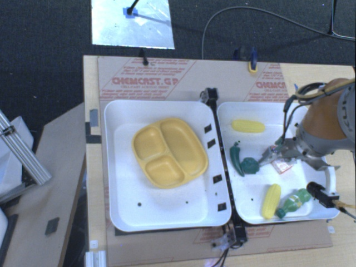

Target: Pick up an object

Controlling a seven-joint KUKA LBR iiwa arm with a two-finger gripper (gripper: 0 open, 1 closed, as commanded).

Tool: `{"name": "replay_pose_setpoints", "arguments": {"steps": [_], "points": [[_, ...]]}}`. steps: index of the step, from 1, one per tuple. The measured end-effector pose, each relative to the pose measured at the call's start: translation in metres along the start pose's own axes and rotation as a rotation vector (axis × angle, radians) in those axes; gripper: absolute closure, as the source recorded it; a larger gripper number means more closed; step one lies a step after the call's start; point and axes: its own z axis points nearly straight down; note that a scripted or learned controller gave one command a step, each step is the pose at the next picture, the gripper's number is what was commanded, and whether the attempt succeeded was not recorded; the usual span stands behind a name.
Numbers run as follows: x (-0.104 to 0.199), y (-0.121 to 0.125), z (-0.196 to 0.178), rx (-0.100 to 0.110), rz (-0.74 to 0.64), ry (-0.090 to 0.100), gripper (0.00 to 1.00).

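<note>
Nearest, along the front wall of the right bin (311, 218): a stubby yellow piece (271, 200) standing end-on to the camera, and touching its right side a light green bottle (293, 201) lying tilted.

Further in, at mid-bin: the gripper (276, 156), down low over the floor, hung from the grey and orange arm (328, 121) that reaches in from the right. Too blurred to tell whether open or shut, or whether anything is caught in it; a pale, reddish patch just beneath, not identifiable.

Just beside it, on the side away from the arm: a dark green piece (242, 161), probably the likeliest pick. Long axis roughly front to back, a thin end toward the far wall, a rounder lump bulging toward the gripper. Apart from it or barely touching, hard to say which. Judged from this: a short shift sideways toward the divider, with the closing line set across that front-to-back axis.

Beyond, near the far wall: a yellow cob (247, 127) lying crosswise, well apart from the gripper.

Off to the side, in the left bin (119, 166): a yellow divided plate (169, 152).
</note>
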Motion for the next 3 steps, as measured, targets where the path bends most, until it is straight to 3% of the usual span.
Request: {"name": "replay_pose_setpoints", "arguments": {"steps": [1, 2, 3], "points": [[-0.003, 0.003, -0.014, -0.014, 0.001, -0.008, 1.00], [-0.012, 0.012, -0.070, 0.002, -0.004, 0.002, 1.00], [-0.015, 0.010, -0.134, 0.001, -0.004, 0.002, 1.00]]}}
